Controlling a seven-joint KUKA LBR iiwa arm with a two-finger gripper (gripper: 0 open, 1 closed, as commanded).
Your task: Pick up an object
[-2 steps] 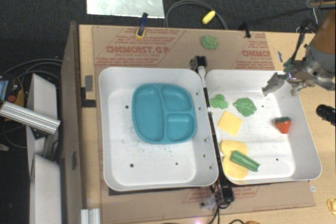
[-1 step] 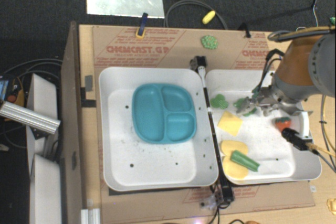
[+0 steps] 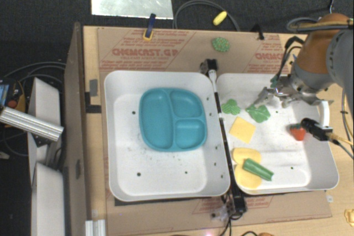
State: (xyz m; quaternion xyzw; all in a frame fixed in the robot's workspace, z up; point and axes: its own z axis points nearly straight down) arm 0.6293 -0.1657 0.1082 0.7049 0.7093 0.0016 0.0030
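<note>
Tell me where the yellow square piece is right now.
The yellow square piece lies in the right bin, near its left wall, just below the green leafy piece and above the round yellow piece.

The arm [image 3: 332,55] is a smooth, rounded body in pale grey, with a broad orange band [image 3: 318,52] wrapped around it just above the wrist. The band looks glossy and catches a soft highlight. Thin dark cables run along the arm's left side past the band, and a grey looped cable lies over its far end. Below the wrist the build turns to bare silver metal, angular and small-parted, ending in the two-finger gripper [image 3: 264,98], whose slim metallic fingers [image 3: 260,101] are far narrower than the arm's thick grey shell.
</note>
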